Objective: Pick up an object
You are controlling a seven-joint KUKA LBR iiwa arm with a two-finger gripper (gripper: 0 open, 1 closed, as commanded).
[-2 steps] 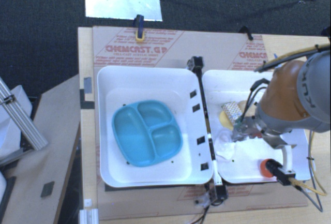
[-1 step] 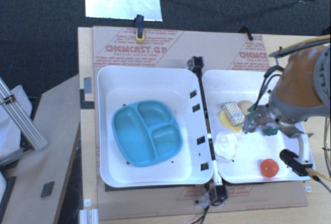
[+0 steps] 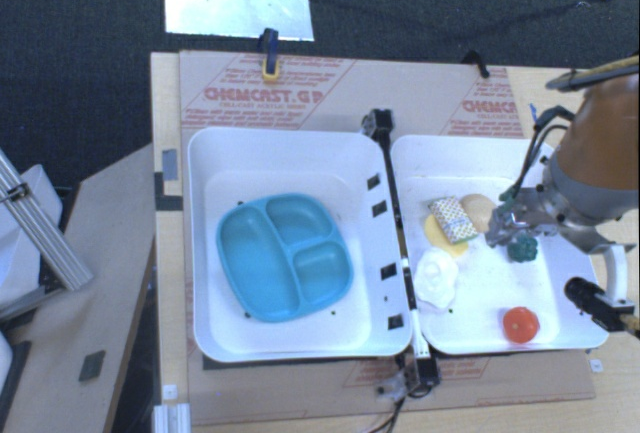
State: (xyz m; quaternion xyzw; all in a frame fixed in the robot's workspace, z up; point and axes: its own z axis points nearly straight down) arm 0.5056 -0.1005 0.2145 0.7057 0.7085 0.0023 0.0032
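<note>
1. Two white bins on the tabletop; right bin (image 3: 470,341) holds the candidates.
2. Pincer (image 3: 503,226), opening indiscernible, beside the dark green object (image 3: 522,248).
3. Advice: centre over that object, clear of the yellow pieces (image 3: 447,226).

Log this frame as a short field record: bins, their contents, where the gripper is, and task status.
left bin: blue divided plate
right bin: patterned block, yellow piece, white lump, red-orange ball, dark green object
gripper: low over the right bin, beside the dark green object
fingers: state not readable
task status: no object seen held
</note>
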